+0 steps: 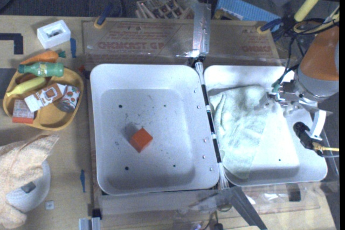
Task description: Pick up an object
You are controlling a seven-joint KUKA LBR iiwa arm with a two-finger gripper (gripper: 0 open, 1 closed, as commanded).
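Observation:
An orange cube point(142, 139) lies in the left white bin point(108, 83), a little left of its middle. A crumpled pale cloth point(241, 122) covers the left half of the right bin point(310, 167). My gripper point(275, 95) hangs low over the right bin's upper right part, at the cloth's top right edge. The grey arm with its orange band point(322, 56) comes in from the right. I cannot make out whether anything is in the gripper.
Left of the bins, a yellow bowl point(54, 124) holds toy food and packets. A small white box point(54, 34) sits behind it, and a beige cloth point(24, 167) lies in front. Clear plastic panels point(140, 43) stand behind both bins.

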